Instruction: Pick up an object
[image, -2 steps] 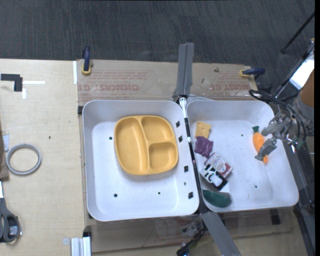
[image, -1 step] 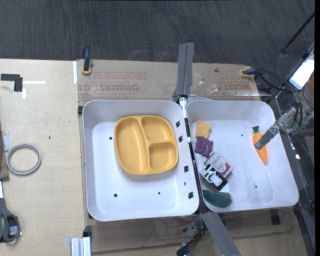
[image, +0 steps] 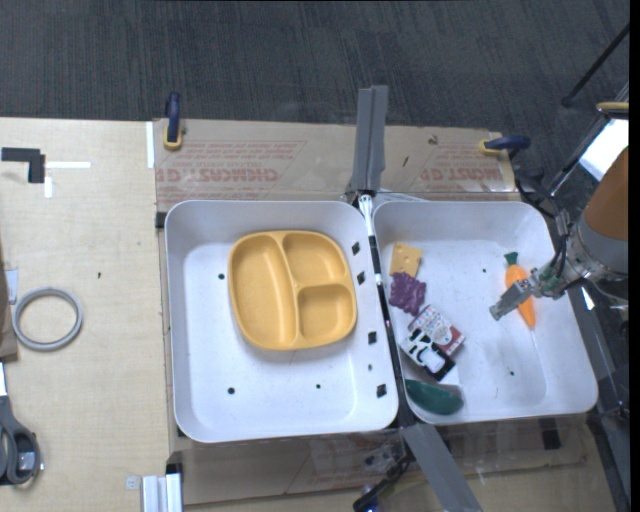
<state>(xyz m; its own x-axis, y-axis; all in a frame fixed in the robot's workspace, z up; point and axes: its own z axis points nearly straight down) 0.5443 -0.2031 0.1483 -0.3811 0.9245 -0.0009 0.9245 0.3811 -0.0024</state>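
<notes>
In the right bin (image: 560, 395), the jaws (image: 507, 303), spread or pressed together I cannot tell, hover at the toy carrot (image: 522, 296), likely light, stiff and slippery, best pinched across its orange middle

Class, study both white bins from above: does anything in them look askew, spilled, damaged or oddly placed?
Nothing looks spilled or broken. One oddity: the dark green item sits at the right bin's near-left corner, seemingly riding up onto the rim. The yellow divided plate lies flat in the left bin. The gripper is beside the toy carrot.
</notes>
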